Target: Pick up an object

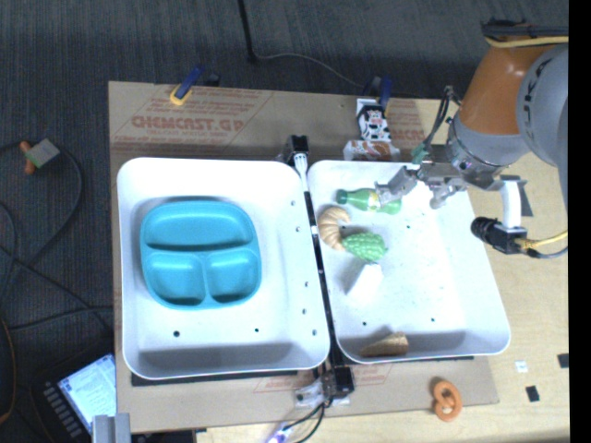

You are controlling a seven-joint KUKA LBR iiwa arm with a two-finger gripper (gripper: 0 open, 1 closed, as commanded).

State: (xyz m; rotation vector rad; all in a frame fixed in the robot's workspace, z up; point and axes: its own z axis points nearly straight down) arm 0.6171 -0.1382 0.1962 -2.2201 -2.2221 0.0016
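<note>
My gripper [421, 186] hangs over the back of the right bin [462, 284], open, with nothing between its fingers. Its left finger [401, 182] is close to the end of a green bottle-shaped toy [363, 197] lying at the bin's back left. Just in front of that toy lie a tan croissant-like piece [331, 220] and a bumpy green piece [363, 245]. A white block [365, 280] rests further forward. A brown piece [386, 345] lies against the bin's front rim.
The left bin [277, 321] holds a blue divided plate [199, 252]. An orange ring [447, 397] lies on the bench in front of the right bin. A small black-and-white figure [373, 127] and a blue clamp [384, 90] stand behind it.
</note>
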